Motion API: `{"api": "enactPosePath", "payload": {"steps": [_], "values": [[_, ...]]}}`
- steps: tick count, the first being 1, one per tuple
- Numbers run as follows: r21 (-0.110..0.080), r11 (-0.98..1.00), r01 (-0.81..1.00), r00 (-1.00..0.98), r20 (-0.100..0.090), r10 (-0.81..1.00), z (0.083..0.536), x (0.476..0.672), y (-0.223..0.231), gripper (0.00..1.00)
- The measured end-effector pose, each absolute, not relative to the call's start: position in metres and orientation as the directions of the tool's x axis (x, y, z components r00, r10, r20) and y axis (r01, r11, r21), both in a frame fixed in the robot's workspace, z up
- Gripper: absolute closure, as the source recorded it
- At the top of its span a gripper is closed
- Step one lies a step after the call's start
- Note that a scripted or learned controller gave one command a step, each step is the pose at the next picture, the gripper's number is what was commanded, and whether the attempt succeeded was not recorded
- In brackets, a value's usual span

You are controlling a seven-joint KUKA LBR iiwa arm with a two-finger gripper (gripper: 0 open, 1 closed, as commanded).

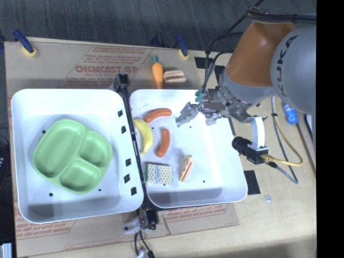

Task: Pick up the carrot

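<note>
Overhead, the grey arm (279, 58) with its orange band reaches in from the right and carries the tool (198, 114) above the right bin (228, 165), near that bin's far edge. Whether the tool is released or clenched cannot be told from this slanted view, and nothing shows between its tips.

The carrot (157, 73) lies outside both bins, on the cardboard-covered worktop (80, 63), beyond the tool and to its left, just past the right bin's far rim. It is orange with a small green top pointing away from the bin. Just beside the carrot, nearer the tool, rests a small bun-like toy (174, 77), tan with a darker band.

Inside the right bin, left of the tool, lies a red sausage (157, 114), near the tool but apart from it. Further left and nearer the camera a yellow banana (144, 134) curves along the bin's left wall, with a second sausage (163, 142) just beside it. Below the tool, toward the bin's near side, sit a sandwich wedge (186, 168) and a patterned square packet (159, 174).

The left bin (21, 144), well apart from the tool, holds a green divided plate (72, 155)
</note>
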State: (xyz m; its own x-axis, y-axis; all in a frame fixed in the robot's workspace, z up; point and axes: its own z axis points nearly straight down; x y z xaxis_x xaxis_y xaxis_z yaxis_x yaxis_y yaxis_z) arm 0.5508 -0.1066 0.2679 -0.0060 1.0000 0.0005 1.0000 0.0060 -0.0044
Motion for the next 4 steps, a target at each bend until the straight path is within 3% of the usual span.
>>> {"api": "enactPosePath", "payload": {"steps": [1,2,3,4], "values": [[-0.005,-0.058,0.998,0.058,-0.001,0.998,0.222,0.618,-0.102,0.0],[-0.009,-0.022,1.0,0.022,0.0,1.0,0.092,0.655,-0.093,0.0],[-0.001,0.044,0.999,-0.044,-0.001,0.999,0.217,0.644,-0.153,0.0],[-0.007,-0.211,0.977,0.211,0.0,0.978,0.091,0.637,-0.122,0.0]]}}
